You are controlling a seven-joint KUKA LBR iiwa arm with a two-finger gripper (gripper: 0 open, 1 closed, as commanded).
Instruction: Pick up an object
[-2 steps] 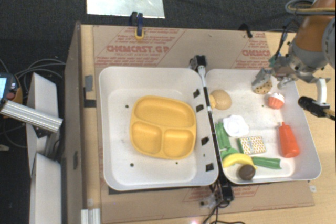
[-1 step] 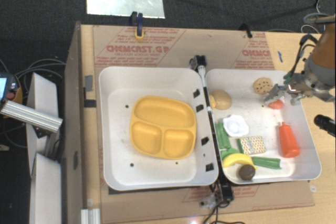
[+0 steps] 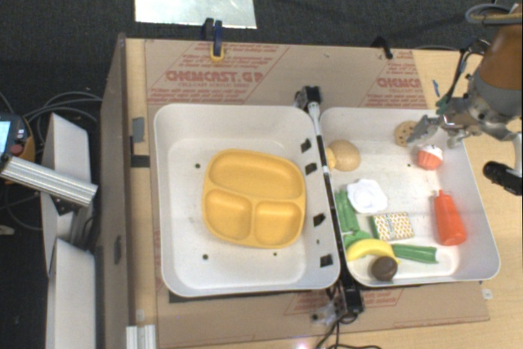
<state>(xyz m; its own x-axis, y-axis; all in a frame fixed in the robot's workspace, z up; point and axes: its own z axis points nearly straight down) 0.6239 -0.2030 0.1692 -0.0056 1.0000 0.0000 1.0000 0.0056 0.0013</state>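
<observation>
You are looking down on the surface (image 3: 270, 65), which is carrying two white bins side by side. The left bin (image 3: 184, 176) is holding a yellow tray (image 3: 253, 199) with three compartments. The right bin (image 3: 478, 245) is holding the loose things: an orange bottle (image 3: 449, 218) lying near the right wall, long axis running roughly toward and away from you; a green stick (image 3: 414, 253) and a banana (image 3: 368, 247) at the near edge; a white lump (image 3: 367, 195) mid-bin; a tan egg (image 3: 344, 154) by the divider; a cookie (image 3: 404, 132) at the far edge.

The arm (image 3: 500, 78) is reaching in from the right, and its gripper (image 3: 435, 129) is hanging over the far right corner of that bin. The fingers are standing apart with nothing between them.

The nearest thing is a small red-and-white piece (image 3: 430, 157), lying just below the fingers, toward you in this view; the cookie is sitting just to their left. Likely the coming move is a short drop onto that piece.
</observation>
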